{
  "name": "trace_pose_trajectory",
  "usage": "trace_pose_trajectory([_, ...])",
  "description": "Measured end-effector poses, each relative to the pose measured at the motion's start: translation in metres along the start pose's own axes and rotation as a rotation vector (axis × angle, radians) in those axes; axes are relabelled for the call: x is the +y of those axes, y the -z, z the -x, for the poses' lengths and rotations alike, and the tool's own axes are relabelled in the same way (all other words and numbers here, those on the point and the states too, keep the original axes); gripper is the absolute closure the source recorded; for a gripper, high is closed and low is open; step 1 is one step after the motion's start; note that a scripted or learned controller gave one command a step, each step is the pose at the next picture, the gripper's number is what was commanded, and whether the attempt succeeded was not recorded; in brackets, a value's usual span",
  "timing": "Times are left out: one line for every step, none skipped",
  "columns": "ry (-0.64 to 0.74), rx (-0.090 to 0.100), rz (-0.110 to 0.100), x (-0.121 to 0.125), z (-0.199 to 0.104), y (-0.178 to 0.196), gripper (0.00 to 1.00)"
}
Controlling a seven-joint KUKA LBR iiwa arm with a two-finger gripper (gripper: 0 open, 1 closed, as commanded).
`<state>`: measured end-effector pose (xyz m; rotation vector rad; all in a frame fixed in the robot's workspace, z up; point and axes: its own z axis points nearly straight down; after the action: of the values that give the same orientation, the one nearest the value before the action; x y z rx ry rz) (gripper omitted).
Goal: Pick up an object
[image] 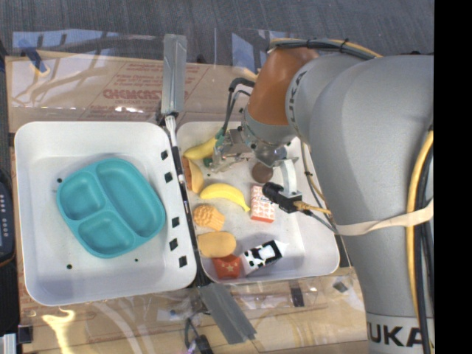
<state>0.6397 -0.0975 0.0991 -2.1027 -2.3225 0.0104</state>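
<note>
Grey arm (369,161) overhangs the crowded right bin (321,260); tool (225,147) state unreadable beside banana (224,195).

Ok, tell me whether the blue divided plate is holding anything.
Empty. The blue divided plate lies flat in the left bin, and all three of its compartments show bare blue; the toy food sits in the right bin.

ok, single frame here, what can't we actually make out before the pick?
- Gripper: in the camera view the wrist sits above it, so finger state is unreadable.
- Right bin: far and right side covered by the arm.
- Brown round object: partly under the wrist, identity unclear.
- Small carton: print too small to read.
- Upper banana: one end hidden by the gripper.
</note>
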Motion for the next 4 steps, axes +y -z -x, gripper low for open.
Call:
trace_pose_trajectory([0.128,-0.003,0.012,0.0082,-0.0089,0.0947,1.00])
trace_pose_trajectory([0.128,-0.002,0.006,0.0068,-0.0091,0.0914,0.00])
trace_pose_trajectory([0.131,-0.001,0.003,0.0068,-0.0091,0.0999,1.00])
trace_pose_trajectory([0.131,-0.001,0.002,0.0067,-0.0092,0.0996,0.00])
